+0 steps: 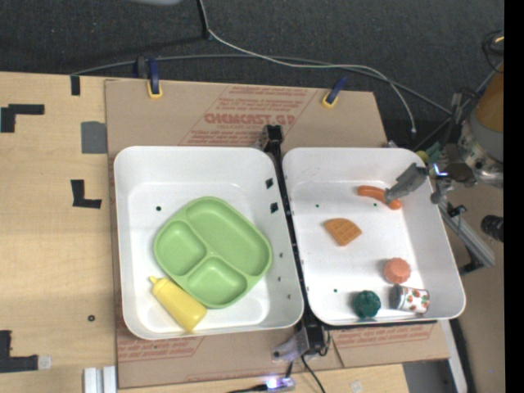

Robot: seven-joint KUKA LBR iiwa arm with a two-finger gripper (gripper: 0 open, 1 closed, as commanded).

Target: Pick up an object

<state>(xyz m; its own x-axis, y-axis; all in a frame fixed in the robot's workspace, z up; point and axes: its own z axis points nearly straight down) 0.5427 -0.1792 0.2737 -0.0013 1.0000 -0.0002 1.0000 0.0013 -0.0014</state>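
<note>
My gripper (415, 193) hangs over the far right corner of the right bin (434, 244), open, with nothing between its fingers. The tip of its left finger (403, 182) is right beside the red end of an orange sausage (372, 192) lying on the bin floor. An orange waffle-like wedge (342, 232) lies in the middle of this bin. Toward the near edge are a pink round piece (396, 270), a green broccoli-like lump (367, 303) and a small printed can (410, 300) on its side.
The left bin (135, 219) holds a green divided plate (213, 250) and a yellow squeeze bottle (177, 303) at its near left. A ridge (288, 236) separates the two bins. Cables run across the dark floor behind the bench.
</note>
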